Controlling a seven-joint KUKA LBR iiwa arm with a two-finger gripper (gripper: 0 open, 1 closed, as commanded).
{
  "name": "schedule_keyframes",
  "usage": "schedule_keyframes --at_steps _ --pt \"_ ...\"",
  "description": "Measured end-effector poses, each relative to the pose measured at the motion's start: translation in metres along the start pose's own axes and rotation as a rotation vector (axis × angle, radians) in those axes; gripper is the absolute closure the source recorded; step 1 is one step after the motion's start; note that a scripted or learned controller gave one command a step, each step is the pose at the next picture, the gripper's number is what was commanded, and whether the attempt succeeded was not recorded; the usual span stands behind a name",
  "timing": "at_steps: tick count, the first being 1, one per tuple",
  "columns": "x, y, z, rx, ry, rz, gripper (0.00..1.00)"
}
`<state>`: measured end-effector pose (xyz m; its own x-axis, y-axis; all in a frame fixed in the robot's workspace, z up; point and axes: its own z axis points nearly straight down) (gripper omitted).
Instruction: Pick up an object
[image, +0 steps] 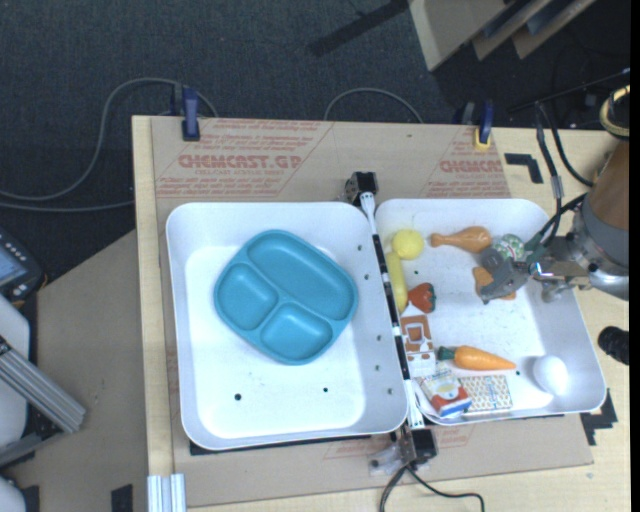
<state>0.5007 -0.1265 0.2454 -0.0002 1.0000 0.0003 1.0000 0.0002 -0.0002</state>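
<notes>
Inside left bin (200, 400): blue plate (285, 296).

Bench (150, 300) topped with brown cardboard sheet (300, 160), two white bins side by side: left bin (200, 400), right bin (580, 350).

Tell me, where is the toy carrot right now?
The carrot lies in the right bin, toward its front, just above a small printed box and left of a white egg.

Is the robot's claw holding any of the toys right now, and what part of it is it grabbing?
It cannot be told. The gripper sits low in the right bin, over something orange beside the toy drumstick, but the view is too blurred to show a hold.
</notes>
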Motion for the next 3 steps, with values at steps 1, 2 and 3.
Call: schedule_keyframes --at_steps 1,2,3 --pt "-0.054 0.01 0.169 0.005 -0.001 0.004 0.0" --pt "-0.091 0.052 0.161 0.001 0.004 -0.001 0.0" --pt "-0.043 0.115 0.16 -0.007 -0.002 -0.006 0.0"
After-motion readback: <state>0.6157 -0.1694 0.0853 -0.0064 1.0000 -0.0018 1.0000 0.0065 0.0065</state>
